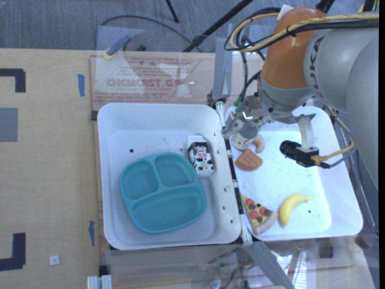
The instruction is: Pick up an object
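Over on the left bin, a teal divided plate is lying on the floor, and a small black-and-white box is leaning at that bin's right wall; nothing there is being touched. Moving across the shared rim, I am hanging my gripper low over the top-left corner of the right bin, close above a croissant and a waffle. Whether it is apart or together, I cannot tell. A pizza slice and a banana are resting near that bin's bottom edge. I am judging the pick as not yet done: nothing is showing lifted, so grasping and raising are remaining.
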Controlling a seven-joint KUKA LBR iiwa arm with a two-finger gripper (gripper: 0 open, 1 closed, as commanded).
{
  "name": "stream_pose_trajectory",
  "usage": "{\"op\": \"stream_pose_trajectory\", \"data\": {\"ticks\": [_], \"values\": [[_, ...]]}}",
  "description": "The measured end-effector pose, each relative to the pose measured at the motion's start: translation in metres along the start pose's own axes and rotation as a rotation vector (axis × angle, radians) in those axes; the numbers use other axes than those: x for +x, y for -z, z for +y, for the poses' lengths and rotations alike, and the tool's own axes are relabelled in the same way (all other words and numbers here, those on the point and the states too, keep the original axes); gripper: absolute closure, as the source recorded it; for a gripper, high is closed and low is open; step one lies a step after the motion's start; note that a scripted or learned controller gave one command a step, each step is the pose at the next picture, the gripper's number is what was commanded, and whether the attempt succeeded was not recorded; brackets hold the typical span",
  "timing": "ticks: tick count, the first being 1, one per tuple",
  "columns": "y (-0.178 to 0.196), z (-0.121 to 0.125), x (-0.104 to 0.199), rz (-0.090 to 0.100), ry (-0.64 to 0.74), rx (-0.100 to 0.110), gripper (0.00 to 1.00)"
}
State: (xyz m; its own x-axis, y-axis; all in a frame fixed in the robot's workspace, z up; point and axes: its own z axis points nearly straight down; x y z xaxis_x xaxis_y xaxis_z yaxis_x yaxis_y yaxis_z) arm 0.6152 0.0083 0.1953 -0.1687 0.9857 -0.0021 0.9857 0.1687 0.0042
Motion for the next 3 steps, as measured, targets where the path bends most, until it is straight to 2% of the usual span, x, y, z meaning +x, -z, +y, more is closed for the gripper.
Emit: {"op": "stream_pose_trajectory", "data": {"ticks": [1,2,3], "values": [[-0.010,0.027,-0.036,0.000,-0.103,0.002,1.00],[-0.011,-0.056,-0.001,0.003,-0.106,0.006,1.00],[-0.011,-0.009,-0.022,0.001,-0.062,0.002,1.00]]}}
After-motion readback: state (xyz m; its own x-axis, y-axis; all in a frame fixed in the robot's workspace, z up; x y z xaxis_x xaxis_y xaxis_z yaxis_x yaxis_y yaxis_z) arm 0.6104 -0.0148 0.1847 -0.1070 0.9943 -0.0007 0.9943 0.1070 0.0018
